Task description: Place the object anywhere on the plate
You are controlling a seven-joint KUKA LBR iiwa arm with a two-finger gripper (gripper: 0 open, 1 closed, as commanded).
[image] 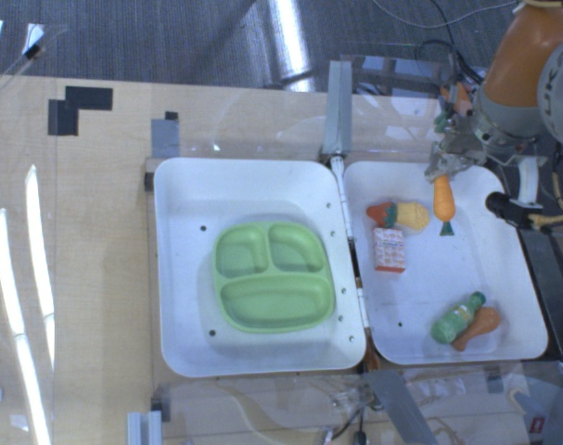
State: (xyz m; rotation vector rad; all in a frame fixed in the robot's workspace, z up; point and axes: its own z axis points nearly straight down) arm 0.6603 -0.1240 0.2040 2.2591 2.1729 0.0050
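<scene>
Carrot [443,200], orange with a small green tip at its lower end, hangs upright directly under the claw [445,167], above the right bin [522,276]. Claw looks clamped on the carrot's top end, though the fingers are small here. Judgement: toy plastic, light, stiff, smooth and likely slippery; the tapered top is a poor hold, the thicker middle would be safer. Down and left of the claw lie a corn cob [412,215] and a small carton [389,249]. Green plate [274,276] sits far left of the claw, in the left bin [179,248].
</scene>
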